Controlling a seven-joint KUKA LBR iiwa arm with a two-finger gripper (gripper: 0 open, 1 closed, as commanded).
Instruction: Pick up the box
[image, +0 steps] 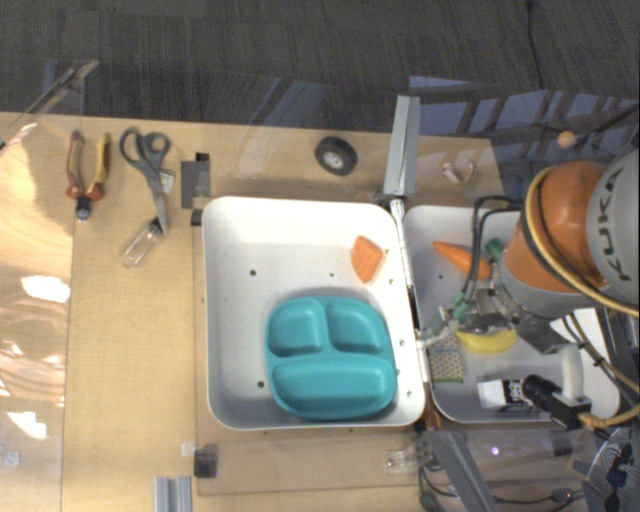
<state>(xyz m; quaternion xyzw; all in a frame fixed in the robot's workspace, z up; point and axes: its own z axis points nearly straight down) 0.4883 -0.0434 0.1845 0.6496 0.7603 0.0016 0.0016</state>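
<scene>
Wooden bench, two white bins: arm low over the right bin (440, 300), gripper (470, 322) state I cannot tell; the box (447, 365), at its seven o'clock, looks unlifted.

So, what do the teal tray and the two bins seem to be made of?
The teal tray looks like moulded plastic, matte to slightly satin: even colour, rounded compartment edges, soft highlights. The left bin and the right bin look like smooth white plastic or perhaps coated metal; the view leaves that open.
</scene>
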